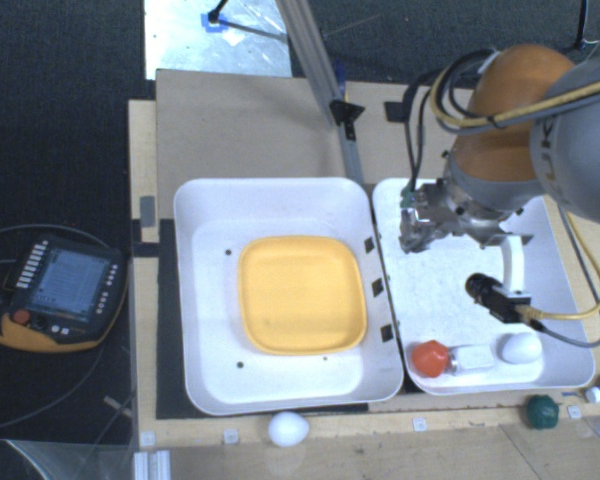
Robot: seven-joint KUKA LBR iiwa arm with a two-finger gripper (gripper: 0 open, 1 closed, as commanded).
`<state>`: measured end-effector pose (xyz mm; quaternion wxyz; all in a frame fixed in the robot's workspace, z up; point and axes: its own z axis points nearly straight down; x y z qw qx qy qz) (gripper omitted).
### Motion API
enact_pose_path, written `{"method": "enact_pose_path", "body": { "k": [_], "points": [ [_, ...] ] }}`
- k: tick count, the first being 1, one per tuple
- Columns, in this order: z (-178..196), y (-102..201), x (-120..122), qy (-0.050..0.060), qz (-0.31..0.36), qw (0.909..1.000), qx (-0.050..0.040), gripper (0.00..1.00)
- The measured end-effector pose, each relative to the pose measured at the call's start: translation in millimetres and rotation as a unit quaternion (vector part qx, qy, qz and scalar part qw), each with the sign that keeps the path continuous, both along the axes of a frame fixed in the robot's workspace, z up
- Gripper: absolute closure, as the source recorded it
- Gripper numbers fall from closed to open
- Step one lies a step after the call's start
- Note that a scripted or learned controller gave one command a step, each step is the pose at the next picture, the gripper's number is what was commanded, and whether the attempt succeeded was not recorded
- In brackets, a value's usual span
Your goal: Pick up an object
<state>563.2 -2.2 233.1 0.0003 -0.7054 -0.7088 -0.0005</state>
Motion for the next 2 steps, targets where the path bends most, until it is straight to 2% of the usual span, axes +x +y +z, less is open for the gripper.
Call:
{"method": "enact_pose_path", "body": {
  "k": [1, 2],
  "points": [
    [2.4, 43.0, -7.9, 0.0, 0.0, 1.0, 0.0, 1.0],
    [-8.5, 93.3, -6.1, 0.0, 0.0, 1.0, 0.0, 1.0]
  ]
}}
